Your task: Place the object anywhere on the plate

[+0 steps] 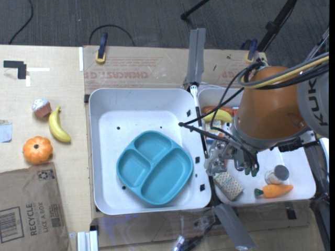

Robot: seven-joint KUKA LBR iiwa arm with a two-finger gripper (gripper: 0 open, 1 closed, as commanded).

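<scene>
While the grey arm with its orange band reaches in from the right edge of the view, its pincer hangs low over the right bin, close to the wall that this bin shares with the left bin. Whether the pincer is released or clenched on anything cannot be told, since cables and the wrist crowd that spot. Just below the pincer lies a speckled, sponge-like block, tilted on the bin floor. To the right of that block sit a toy carrot and, touching it from above, a small round grey-topped piece. Something yellow and red peeks out from under the arm at the far end of the right bin. Inside the left bin rests the blue plate, with three compartments, none of them bearing anything. On the worktop well to the left of the left bin lie a banana, a small pumpkin and a cupcake.
</scene>
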